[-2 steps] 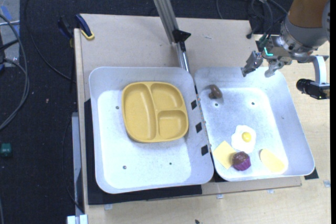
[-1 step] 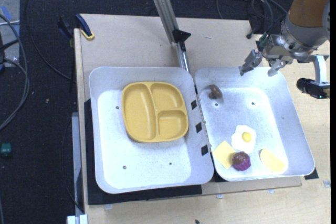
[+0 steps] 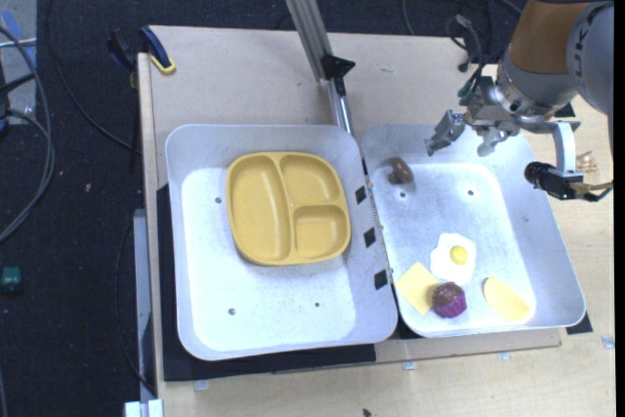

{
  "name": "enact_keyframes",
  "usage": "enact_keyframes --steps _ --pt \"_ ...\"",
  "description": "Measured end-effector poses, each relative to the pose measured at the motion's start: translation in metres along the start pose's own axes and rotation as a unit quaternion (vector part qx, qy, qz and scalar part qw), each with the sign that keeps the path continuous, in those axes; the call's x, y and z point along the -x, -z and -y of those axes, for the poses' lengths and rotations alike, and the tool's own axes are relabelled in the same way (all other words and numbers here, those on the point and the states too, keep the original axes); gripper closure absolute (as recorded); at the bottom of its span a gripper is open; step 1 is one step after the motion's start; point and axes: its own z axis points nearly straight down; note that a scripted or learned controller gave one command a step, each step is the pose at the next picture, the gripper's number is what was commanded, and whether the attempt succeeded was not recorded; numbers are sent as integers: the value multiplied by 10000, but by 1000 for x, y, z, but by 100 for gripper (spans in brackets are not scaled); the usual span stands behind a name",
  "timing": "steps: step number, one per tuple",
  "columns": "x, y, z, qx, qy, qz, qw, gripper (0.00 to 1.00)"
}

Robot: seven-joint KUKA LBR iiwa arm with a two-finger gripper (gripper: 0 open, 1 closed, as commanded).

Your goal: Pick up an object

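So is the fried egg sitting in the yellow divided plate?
No. The fried egg lies on the floor of the right bin, among the other food pieces, while the yellow plate is in the left bin.

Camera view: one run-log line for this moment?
gripper: open, holding nothing | above right bin far edge | brown item untouched

You see the jaws (image 3: 467, 134) spread open and holding nothing, poised over the far edge of the right bin (image 3: 532, 220). In that bin a brown piece (image 3: 400, 172) lies near the far left corner, while a fried egg (image 3: 455, 256), two yellow wedges (image 3: 418, 287) (image 3: 507, 298) and a purple item (image 3: 449, 300) cluster at the near side. A yellow divided plate (image 3: 289, 207) rests in the left bin (image 3: 195, 259) on the tabletop (image 3: 234, 78)
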Motion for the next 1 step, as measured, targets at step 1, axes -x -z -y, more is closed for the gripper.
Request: enact_keyframes --steps 1 --pt "3 -44 -1 -1 -19 2 10000 0"
